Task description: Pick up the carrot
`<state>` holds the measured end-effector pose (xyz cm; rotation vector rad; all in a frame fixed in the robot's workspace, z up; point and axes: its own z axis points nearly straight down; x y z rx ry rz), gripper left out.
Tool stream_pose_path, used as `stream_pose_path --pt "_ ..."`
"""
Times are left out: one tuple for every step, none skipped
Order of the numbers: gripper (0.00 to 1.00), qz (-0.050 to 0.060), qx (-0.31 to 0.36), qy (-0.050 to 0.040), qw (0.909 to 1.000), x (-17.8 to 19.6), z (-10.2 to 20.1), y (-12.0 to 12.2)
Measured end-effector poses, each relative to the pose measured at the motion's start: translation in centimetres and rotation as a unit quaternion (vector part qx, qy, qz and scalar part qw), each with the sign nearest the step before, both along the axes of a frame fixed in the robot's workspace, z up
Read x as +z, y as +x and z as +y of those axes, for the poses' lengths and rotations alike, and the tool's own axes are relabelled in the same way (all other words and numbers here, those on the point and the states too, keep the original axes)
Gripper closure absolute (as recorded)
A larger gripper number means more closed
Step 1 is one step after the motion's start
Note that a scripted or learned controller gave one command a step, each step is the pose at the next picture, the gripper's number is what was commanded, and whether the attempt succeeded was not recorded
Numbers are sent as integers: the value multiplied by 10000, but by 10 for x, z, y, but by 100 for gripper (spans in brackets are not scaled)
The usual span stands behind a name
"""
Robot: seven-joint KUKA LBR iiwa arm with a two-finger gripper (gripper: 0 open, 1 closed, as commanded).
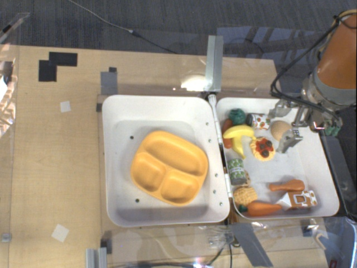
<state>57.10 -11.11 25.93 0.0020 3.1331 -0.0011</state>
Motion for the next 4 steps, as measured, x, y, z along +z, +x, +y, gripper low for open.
stream_pose_path --pt "0 45 -154 7 9999 -163 18 13" --pt "100 -41 -115 0 9999 -146 20 19" --pt "100 -92 -80 -4 9999 -134 21 22" --pt "100 -147 -45 -8 9999 -121 22 25"
